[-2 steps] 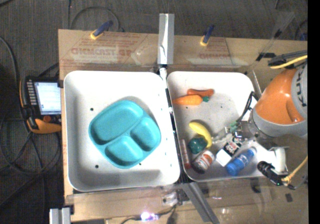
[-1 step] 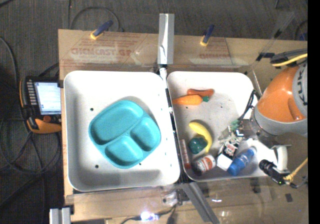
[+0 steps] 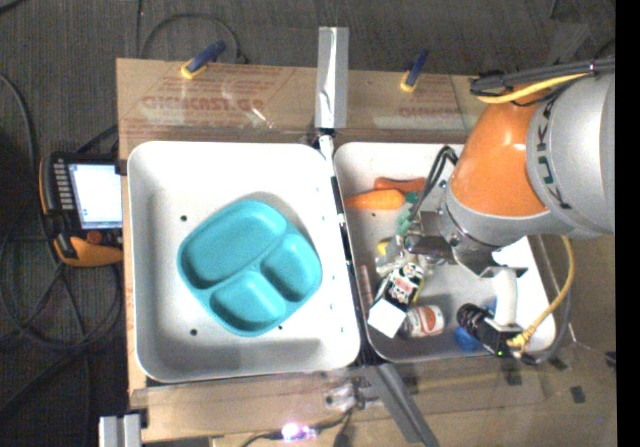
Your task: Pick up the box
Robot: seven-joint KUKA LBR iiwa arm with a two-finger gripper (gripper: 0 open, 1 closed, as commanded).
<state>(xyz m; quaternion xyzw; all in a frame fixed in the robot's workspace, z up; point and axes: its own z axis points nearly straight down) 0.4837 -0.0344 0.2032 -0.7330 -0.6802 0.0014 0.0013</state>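
grey two-finger gripper (image 3: 412,257) above small white printed cardboard box (image 3: 398,297) in cluttered right white bin (image 3: 352,160); finger state cannot be told.

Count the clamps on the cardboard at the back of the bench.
2. One clamp with a blue handle sits on the cardboard's far edge above the left bin; another clamp sits above the right bin. The arm may hide more.

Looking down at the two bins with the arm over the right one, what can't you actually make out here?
- Gripper: in the camera view the arm's wrist covers it, so its finger state is unreadable.
- Box: its printed faces are too small to read.
- Right bin: the arm hides much of its floor.
- Orange item: partly covered by the arm.
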